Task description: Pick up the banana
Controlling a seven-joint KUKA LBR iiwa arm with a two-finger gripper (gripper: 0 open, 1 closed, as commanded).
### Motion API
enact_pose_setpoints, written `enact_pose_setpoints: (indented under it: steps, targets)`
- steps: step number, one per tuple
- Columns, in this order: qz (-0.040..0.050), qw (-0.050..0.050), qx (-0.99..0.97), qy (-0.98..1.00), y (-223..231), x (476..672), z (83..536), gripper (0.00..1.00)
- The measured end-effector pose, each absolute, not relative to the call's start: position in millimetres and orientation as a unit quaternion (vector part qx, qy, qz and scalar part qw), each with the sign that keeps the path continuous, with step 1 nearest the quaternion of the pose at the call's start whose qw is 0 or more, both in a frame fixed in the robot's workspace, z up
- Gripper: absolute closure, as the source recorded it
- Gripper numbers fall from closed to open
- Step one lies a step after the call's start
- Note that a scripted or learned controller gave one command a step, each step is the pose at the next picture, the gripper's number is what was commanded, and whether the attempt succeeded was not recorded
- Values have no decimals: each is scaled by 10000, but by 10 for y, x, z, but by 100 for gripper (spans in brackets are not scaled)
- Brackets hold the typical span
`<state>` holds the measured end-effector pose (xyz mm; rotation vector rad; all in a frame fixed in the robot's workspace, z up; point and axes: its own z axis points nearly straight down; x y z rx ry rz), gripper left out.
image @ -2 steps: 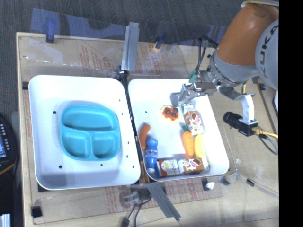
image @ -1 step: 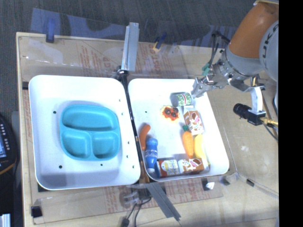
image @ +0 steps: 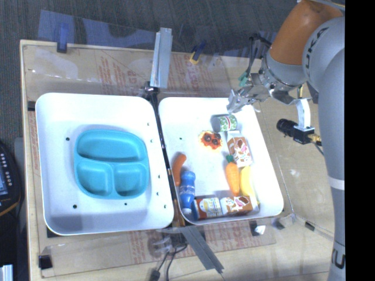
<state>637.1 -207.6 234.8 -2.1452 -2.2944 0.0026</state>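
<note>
My metal two-finger gripper [image: 239,101] hangs over the top edge of the right white bin [image: 266,151], and I cannot tell from here if it is apart or together, because it is small and blurry. Nothing is held in it that I can see. The yellow banana [image: 246,182] lies low in that bin, near the right wall, touching the orange carrot [image: 233,178] on its left side. Just above them is a small brown and white carton [image: 239,150], and below them lies a long juice box [image: 225,205] on its side. A green can [image: 225,122] sits right under my gripper, so I must not grab that by mistake. I think the best way is to move down the bin, past the can and the carton, until I am right over the banana. Then I should turn so I pinch across its thin part, not along it. The carrot is very close, so I could catch it too. I would come down slowly on the wall side.
</note>
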Motion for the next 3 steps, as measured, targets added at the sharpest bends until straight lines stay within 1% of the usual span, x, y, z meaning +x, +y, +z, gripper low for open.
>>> enact_pose_setpoints:
  steps: [1, 3]
  targets:
    - [-1, -11, -6525, -7578, -2070, 6584, 2208, 100]
    - [6, 22, -6016, -7988, -1961, 6579, 2131, 100]
